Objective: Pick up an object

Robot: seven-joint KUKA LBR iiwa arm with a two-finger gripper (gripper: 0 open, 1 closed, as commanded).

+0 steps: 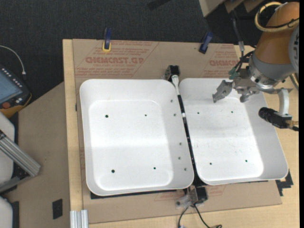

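My gripper [232, 95] hangs over the far part of the right white bin [266, 170], close to its back rim. Its two grey fingers [220, 92] are spread apart with only the bin floor showing between them. The grey arm with its orange band [280, 20] comes in from the upper right. The left white bin [90, 141] lies beside it, and its floor shows only small dark dots.
A black strip with a clip [173, 72] runs between the two bins. Two blue clamps [107, 39] hold the brown board at its far edge. A black fitting [273, 117] sits at the right bin's right rim. A device with a screen [9, 87] lies at far left.
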